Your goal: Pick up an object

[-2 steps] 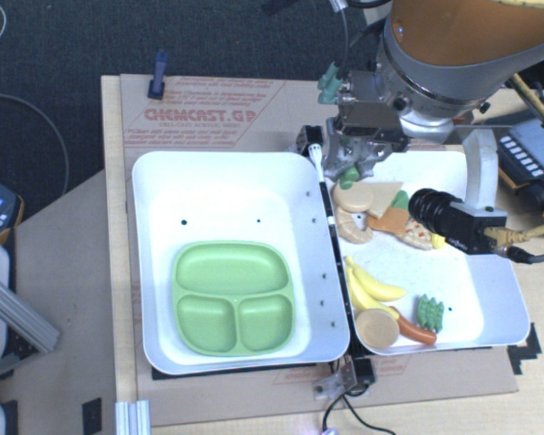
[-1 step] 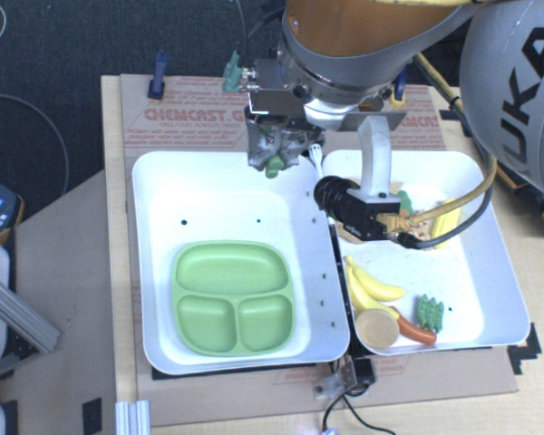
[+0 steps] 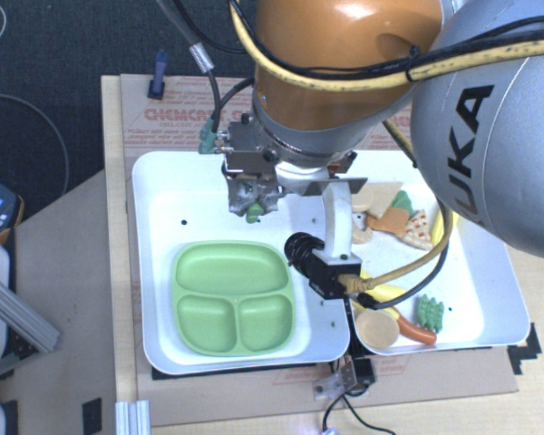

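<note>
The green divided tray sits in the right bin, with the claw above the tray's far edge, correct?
Not quite: the camera view shows the green divided tray in the left bin, not the right one. The claw is above its far edge.

arm (image 3: 490, 125): grey, black KUKA lettering | orange band (image 3: 344, 34) | yellow-black cables (image 3: 417, 66)

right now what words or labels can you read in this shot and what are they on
"UKA", white letters on the grey arm; the start of the word is cut off.
"CHEMCA...", red print on the cardboard sheet behind the left bin; the rest is hidden by the arm.
Fainter red lines under that print are too small to read.
</note>
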